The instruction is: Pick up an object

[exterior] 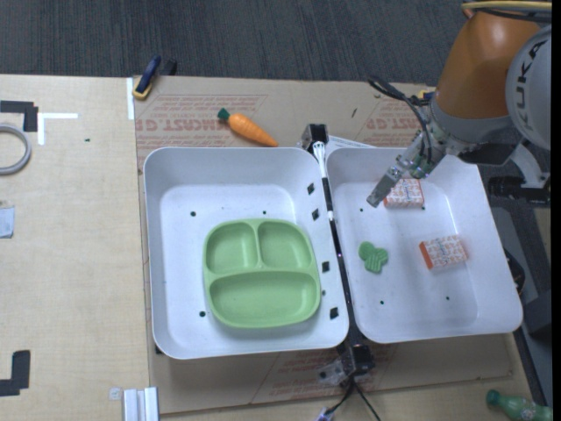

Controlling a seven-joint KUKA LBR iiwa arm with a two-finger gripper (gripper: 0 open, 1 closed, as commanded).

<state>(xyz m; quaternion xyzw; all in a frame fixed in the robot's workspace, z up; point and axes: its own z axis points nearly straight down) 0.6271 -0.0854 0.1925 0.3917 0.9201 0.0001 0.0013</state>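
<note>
red-patterned box (405, 193) lies touching the claw (392, 185); claw's grip state unclear.

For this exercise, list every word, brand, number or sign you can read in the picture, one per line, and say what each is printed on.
"KUKA", partly cut off at the picture's edge: on the grey arm.
Red lettering, upside down and too faint to read with certainty: on the cardboard sheet behind the bins.
Red print, too small to read: on the two small boxes in the right bin.

carrot toy (248, 127) lying on cardboard behind left bin | blue clip (147, 76) sitting near the cardboard's back-left corner | green bottle (517, 403) lying bottom right
</note>
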